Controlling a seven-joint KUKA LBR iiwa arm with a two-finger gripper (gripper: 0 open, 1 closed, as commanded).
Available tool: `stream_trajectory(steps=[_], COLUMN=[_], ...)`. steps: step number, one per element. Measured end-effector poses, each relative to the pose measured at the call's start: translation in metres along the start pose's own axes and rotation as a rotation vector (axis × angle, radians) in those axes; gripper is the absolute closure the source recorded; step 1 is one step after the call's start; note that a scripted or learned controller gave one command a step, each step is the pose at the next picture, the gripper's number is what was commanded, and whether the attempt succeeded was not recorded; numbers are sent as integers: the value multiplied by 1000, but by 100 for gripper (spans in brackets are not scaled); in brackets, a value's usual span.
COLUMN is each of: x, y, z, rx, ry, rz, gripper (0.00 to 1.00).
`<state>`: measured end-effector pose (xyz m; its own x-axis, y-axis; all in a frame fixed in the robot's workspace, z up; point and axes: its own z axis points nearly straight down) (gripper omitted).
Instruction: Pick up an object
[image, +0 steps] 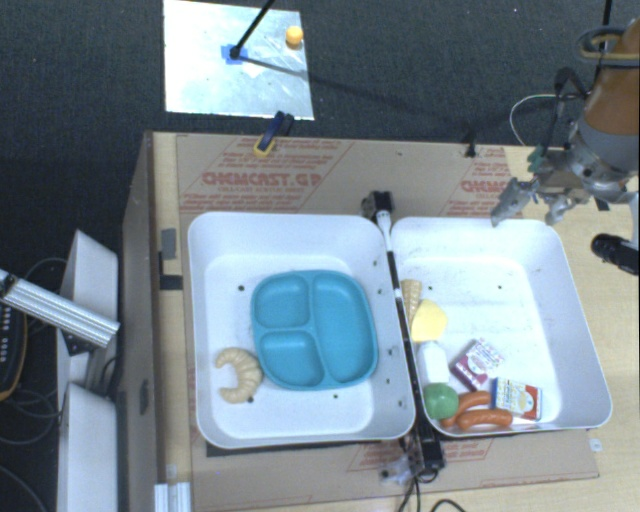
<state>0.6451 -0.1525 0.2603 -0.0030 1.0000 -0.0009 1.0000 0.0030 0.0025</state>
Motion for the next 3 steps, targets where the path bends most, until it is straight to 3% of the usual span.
stream_trajectory(steps=[1, 2, 3], x=[-27, -28, 32], y=[-26, -96, -159], z=[60, 81, 175], rx=[2, 2, 2], ry=[0, 0, 2], rz=[2, 2, 2], gripper=[0, 0, 0])
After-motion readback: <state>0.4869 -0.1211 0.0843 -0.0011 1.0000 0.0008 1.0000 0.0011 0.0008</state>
